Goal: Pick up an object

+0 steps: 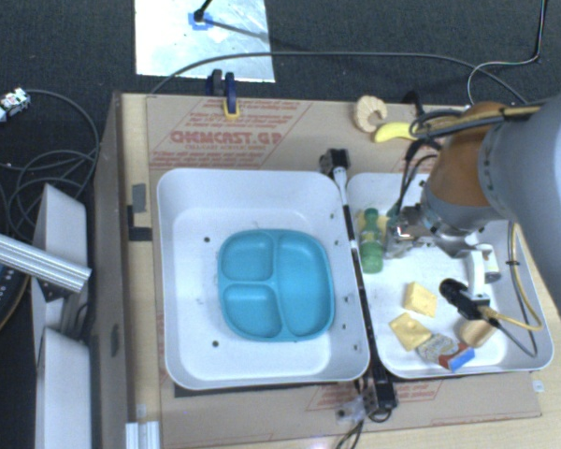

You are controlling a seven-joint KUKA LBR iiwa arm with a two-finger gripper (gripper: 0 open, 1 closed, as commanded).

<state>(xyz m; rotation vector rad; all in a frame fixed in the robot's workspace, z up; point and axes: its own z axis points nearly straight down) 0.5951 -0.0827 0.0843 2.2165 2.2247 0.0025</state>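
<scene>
Right bin, shallow, white, smooth-walled: gripper low near the left wall, just beside a small green bottle with a yellowish cap, close against that wall. Grip state impossible to tell, grey wrist blocking the view. Towards the front, two pale yellow wedges, matt and flat-faced. Left bin: glossy blue plate, three compartments, rounded corners.

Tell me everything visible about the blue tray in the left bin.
The blue tray is a light blue, plastic-looking dish, rounded-square, with raised ridges splitting it into three compartments. It lies flat, open side up, near the middle of the left bin, resting on its white floor, apart from the walls. Nothing lies in it.
</scene>
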